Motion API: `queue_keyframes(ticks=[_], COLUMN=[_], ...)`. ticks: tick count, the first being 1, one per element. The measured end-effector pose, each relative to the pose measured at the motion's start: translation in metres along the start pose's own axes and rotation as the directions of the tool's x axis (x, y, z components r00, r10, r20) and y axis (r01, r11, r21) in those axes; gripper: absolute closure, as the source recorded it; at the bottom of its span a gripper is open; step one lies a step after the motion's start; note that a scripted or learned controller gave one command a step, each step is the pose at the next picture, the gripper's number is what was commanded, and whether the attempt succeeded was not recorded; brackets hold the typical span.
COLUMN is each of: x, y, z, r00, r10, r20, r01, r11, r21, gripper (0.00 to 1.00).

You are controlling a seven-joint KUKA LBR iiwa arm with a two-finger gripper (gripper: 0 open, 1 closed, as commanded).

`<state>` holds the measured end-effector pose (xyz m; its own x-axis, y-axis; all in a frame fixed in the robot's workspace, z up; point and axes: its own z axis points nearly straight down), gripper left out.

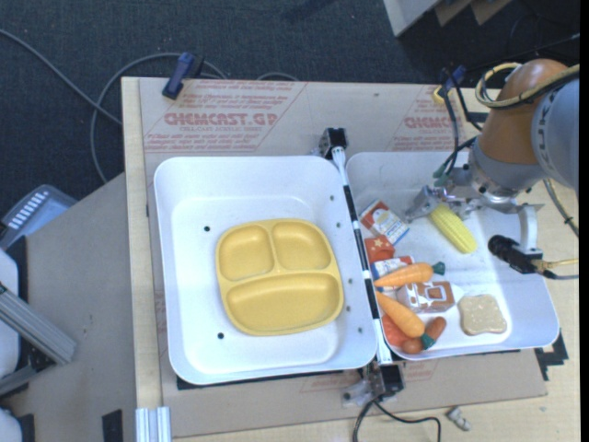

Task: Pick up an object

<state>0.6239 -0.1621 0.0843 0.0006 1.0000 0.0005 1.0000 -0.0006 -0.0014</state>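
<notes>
- Hovering low over the right bin (pixel 543 325), the end effector (pixel 448 201) sits at the bin's 12 o'clock area, just beside the corn cob (pixel 454 227).
- End effector state: cannot tell; nothing is visibly held.
- Step in hand, as judged: approach before the grasp.
- Next move calls for centring over the corn cob, clear of the carrot (pixel 405 275) at 7 o'clock.

Bench (pixel 276 113): two white bins side by side, left bin (pixel 184 247), right bin (pixel 538 316).
</notes>
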Motion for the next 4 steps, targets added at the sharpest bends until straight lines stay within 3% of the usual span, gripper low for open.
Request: queue_keyframes(ticks=[1,2,3,4], x=[0.000,0.047,0.095,0.095], y=[0.001,0.018,0.017,0.016], z=[-0.011,0.000,-0.101,-0.101], r00=[1.000,1.000,1.000,1.000], r10=[0.000,-0.002,-0.002,-0.001], r20=[0.001,0.001,0.001,0.001], r01=[0.000,0.002,0.002,0.001], r11=[1.000,1.000,1.000,1.000], r21=[-0.003,-0.004,-0.004,-0.003], gripper=[1.00,1.00,1.00,0.00])
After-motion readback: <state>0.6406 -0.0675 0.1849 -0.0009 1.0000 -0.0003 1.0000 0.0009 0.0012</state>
